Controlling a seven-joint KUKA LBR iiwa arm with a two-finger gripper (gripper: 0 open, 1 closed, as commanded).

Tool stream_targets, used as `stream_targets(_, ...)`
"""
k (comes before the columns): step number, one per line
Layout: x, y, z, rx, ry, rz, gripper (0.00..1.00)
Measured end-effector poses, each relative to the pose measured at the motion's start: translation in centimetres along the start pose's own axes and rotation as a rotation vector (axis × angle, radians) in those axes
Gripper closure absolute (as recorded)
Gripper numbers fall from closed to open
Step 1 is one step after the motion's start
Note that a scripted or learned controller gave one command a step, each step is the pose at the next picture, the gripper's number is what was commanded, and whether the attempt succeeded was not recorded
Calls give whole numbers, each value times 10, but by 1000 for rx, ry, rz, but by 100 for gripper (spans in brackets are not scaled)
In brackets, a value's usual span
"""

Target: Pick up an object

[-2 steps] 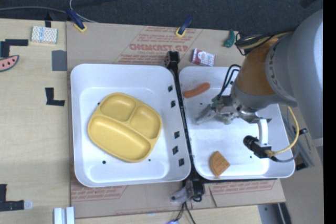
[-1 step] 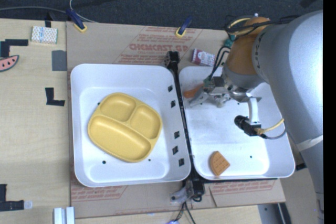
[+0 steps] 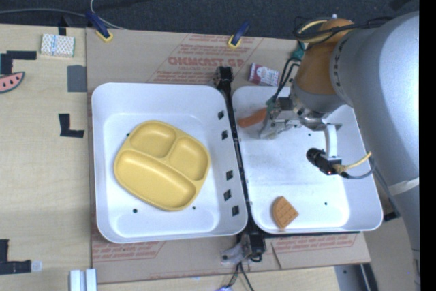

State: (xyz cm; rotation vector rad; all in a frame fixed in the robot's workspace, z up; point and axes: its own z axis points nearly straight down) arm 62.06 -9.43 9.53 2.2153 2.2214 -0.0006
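The right bin (image 3: pixel 340 215) holds a small orange-red piece (image 3: pixel 251 119) near its far left corner and a tan, biscuit-like block (image 3: pixel 285 212) near its front edge. My gripper (image 3: pixel 272 126) is low over the far left part of this bin, just right of the orange-red piece and touching or nearly touching it. The grey arm with its orange band (image 3: pixel 320 65) comes in from the right and hides the bin's far right part. In the left bin (image 3: pixel 109 215) lies a yellow divided plate (image 3: pixel 162 163).
A small red and white packet (image 3: pixel 263 73) lies on the cardboard behind the right bin. Clamps (image 3: pixel 238 37) hold the cardboard's far edge. A black divider (image 3: pixel 231 146) with clips runs between the bins. A cable with a black plug (image 3: pixel 320 160) hangs from the wrist over the right bin.
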Motion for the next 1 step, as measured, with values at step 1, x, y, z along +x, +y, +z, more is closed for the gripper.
stream_targets(1,0,0,0,0,-1,0,0)
